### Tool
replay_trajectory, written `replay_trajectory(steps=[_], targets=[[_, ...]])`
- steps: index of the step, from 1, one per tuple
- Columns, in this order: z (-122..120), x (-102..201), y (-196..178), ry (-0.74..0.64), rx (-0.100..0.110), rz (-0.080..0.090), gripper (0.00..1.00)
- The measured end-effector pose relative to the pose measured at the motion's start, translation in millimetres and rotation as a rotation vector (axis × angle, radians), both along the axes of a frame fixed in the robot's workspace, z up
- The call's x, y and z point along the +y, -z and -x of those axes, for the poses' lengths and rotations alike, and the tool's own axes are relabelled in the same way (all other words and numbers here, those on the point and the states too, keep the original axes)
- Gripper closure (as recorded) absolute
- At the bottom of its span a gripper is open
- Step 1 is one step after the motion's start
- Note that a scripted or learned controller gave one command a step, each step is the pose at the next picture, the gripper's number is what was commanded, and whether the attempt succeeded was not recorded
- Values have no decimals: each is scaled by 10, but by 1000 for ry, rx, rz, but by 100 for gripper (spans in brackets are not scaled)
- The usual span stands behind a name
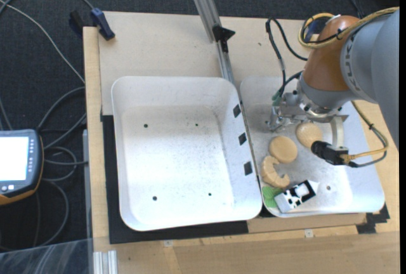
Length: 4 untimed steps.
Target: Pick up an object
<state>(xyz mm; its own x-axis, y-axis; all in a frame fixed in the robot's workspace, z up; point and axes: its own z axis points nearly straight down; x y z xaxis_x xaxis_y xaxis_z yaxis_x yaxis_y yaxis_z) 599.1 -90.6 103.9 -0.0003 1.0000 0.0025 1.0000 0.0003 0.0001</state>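
Look down on the camera view and you see two shallow white bins side by side on the bench. The left bin (pixel 177 152) sits tilted a little, its right wall leaning against the right bin (pixel 355 193).

Your arm (pixel 355 57) reaches in from the right, grey with the orange band above the wrist, and bends down over the far half of the right bin. The gripper (pixel 282 115) hangs low there, near the bin's left wall — it is too small and too hidden by the wrist for you to tell how it stands, and nothing shows gripped in it.

Just in front of the gripper lie the objects. A round tan disc (pixel 283 148) rests near the bin's middle, with a paler oval piece (pixel 309 134) just beside it on the right, close under the wrist. A curved tan piece (pixel 274 173) lies nearer you, by the left wall. Touching it at the front edge you see a black-and-white block (pixel 298 194) lying on something green (pixel 271 200).
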Motion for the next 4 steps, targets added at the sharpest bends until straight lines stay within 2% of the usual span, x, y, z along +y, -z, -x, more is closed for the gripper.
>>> replay_trajectory(steps=[1, 2, 3, 4], targets=[[-102, -25, -602, -1, -8, 3, 100], [-56, -72, -1078, 0, -7, 3, 100], [-69, -71, -1387, -1, -6, 3, 100], [-121, 515, -1465, -7, -3, 0, 100]])
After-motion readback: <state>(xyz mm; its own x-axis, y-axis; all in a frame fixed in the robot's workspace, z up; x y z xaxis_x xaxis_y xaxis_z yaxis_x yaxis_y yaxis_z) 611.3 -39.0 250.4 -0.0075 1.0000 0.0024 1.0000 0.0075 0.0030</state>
